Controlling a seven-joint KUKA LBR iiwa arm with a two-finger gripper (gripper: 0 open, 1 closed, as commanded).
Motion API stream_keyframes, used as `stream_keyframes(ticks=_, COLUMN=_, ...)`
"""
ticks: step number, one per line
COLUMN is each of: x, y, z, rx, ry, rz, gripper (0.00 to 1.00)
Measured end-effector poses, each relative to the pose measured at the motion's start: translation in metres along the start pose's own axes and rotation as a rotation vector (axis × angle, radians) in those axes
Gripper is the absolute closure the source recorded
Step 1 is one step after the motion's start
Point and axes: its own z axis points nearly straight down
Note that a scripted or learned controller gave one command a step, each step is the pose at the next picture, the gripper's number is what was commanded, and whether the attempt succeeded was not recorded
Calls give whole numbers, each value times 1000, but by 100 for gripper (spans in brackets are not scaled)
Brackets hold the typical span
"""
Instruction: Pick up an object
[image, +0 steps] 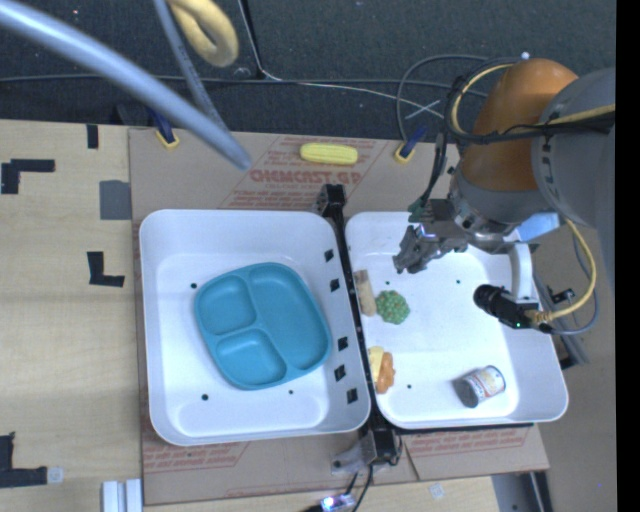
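grey arm reached in over the right bin. left bin held a blue divided plate. gripper hung above the right bin's upper left, fingers' state could not be told. green broccoli-like object lay just below; small can lower right.

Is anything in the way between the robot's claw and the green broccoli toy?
Nothing visible is. The gripper hovers over the right bin, and only bare white floor lies between it and the green broccoli toy just below-left in the view.
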Motion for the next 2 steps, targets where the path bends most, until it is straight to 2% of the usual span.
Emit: stream_keyframes(ticks=2, x=103, y=11, z=18, rx=1, ry=-1, rz=0, gripper=100)
